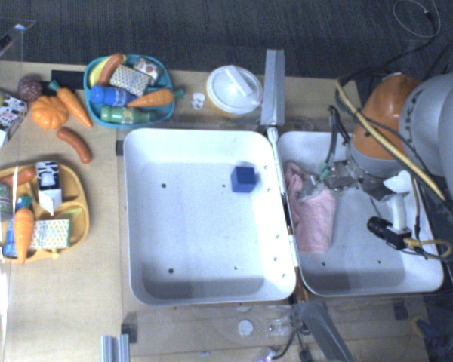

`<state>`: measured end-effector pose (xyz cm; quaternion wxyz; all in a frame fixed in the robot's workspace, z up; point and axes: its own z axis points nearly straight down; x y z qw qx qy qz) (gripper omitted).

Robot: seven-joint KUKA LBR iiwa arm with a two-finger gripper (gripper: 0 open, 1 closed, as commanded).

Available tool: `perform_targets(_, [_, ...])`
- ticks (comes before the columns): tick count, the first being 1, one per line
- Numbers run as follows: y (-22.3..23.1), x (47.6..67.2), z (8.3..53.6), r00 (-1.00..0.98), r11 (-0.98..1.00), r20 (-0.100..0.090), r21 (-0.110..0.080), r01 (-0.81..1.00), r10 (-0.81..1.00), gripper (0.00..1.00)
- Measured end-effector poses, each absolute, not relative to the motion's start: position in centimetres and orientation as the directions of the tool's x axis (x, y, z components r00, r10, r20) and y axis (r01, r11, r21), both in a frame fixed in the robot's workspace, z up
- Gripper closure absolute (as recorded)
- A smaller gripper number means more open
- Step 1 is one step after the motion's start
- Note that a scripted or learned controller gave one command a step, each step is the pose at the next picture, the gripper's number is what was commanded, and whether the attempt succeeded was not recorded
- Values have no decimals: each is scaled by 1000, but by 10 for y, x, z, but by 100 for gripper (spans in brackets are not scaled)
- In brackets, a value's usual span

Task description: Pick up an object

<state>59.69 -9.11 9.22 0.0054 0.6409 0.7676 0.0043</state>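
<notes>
Counter (75,308) first, then the two white bins on it: I take the right bin (377,277) as my landmark. The arm (438,119) reaches into it from the far right side. A pink cloth (313,217) lies along that bin's left wall, and the end effector (317,187) sits low over the cloth's upper part, touching or nearly so. I cannot tell how its grip stands. A small blue cube (244,178) rests in the left bin (204,277), well left of my landmark. I judge this the descent-to-grasp step on the cloth; next calls for closing on the fabric and lifting straight up.
</notes>
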Motion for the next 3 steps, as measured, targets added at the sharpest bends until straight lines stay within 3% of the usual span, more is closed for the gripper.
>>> perform_targets(1, [-89,600,105,-180,180,-2,22,983,984,100])
perform_targets(2, [-87,601,115,-182,182,-2,26,983,983,100])
perform_targets(3, [-63,651,186,-418,418,-3,5,909,909,100])
